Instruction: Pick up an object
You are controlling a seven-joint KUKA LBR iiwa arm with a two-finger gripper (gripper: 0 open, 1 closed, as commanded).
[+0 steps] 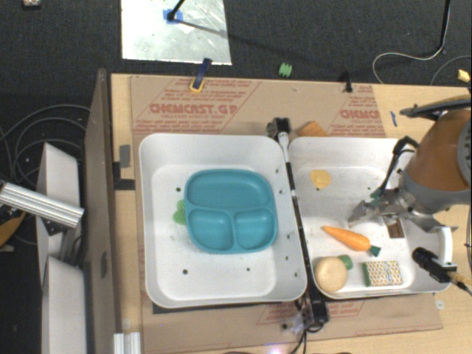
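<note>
The gripper (376, 211) hangs over the right bin (346, 153), near the bin's middle, with the grey arm (442, 161) and its orange band coming in from three o'clock. Its metal fingers (363, 211) look spread apart, one tip reaching toward nine o'clock and another darker piece toward five o'clock, and nothing sits between them.

The toy carrot (346, 237) lies on the bin floor just at seven o'clock of the fingertips, close by but apart from them, its orange point toward nine o'clock and its green stub toward four o'clock. At seven o'clock of the carrot rests a pale round ball-like object (331, 273); whether the two touch cannot be told. Just beside that, at three o'clock of it, lies a small patterned block with a green edge (382, 273). A small yellow piece (320, 178) lies at eleven o'clock of the gripper, well apart from it.

The left bin (158, 220) holds a blue divided plate (230, 209), with a green bit (179, 213) peeking out at its nine o'clock edge.
</note>
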